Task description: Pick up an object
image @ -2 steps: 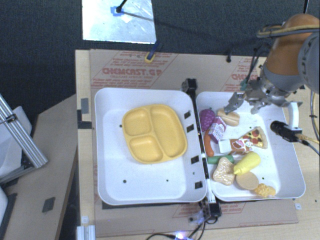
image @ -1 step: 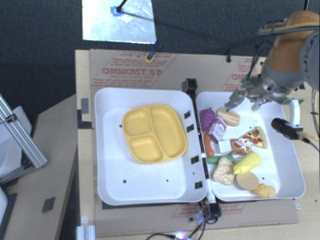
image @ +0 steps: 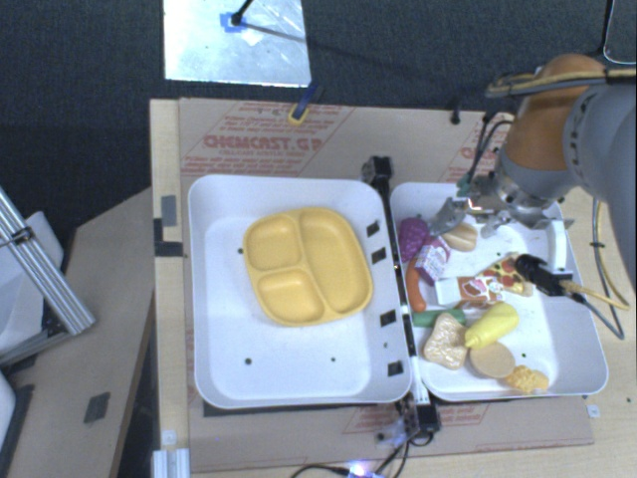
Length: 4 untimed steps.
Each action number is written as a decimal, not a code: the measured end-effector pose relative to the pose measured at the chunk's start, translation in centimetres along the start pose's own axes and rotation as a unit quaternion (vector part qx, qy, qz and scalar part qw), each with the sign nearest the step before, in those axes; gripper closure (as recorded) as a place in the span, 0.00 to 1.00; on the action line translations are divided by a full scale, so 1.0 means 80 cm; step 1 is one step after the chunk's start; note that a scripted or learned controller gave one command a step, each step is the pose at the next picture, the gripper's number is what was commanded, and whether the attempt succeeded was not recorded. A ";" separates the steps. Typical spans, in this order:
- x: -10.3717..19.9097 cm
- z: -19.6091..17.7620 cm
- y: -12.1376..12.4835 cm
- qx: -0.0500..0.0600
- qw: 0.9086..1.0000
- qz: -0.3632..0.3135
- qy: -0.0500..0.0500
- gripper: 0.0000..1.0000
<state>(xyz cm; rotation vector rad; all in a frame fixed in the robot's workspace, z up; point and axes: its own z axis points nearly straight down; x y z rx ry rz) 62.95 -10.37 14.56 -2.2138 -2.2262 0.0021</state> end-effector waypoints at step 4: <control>0.011 0.005 -0.003 -0.004 1.000 0.000 0.000 1.00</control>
